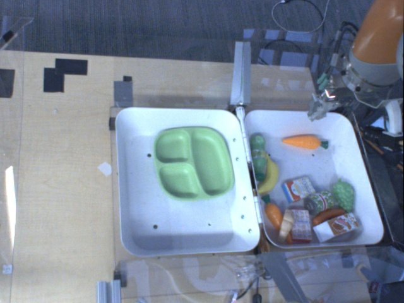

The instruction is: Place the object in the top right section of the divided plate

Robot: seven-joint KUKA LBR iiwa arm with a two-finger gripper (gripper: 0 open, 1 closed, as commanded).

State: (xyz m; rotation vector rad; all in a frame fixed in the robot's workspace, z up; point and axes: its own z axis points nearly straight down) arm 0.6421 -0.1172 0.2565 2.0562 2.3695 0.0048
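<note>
Spanning most of the frame, the wooden bench (63, 188) carries two shallow white bins side by side. The left bin (136, 226) sits at the centre and holds a green divided plate (192, 161), with two small sections on its left side and one long section on its right. The right bin (353, 144) lies toward the lower right of the frame. The arm (379, 30), grey with an orange band, comes in at the upper right corner, and its gripper (320, 106) hangs over the far rim of the right bin; whether its jaws are open or closed cannot be told from here, and nothing shows between them.

Inside the right bin, a carrot (303, 142) lies alone in the upper part, near the gripper but apart from it. A banana (270, 175) curves along the bin's left wall beside a green bottle (257, 149). Crowded in the lower part are a small carton (298, 188), a can (320, 202), a green leafy vegetable (344, 193), a sausage (328, 216), a white box (338, 226), another carton (298, 225) and an orange piece (273, 214)
</note>
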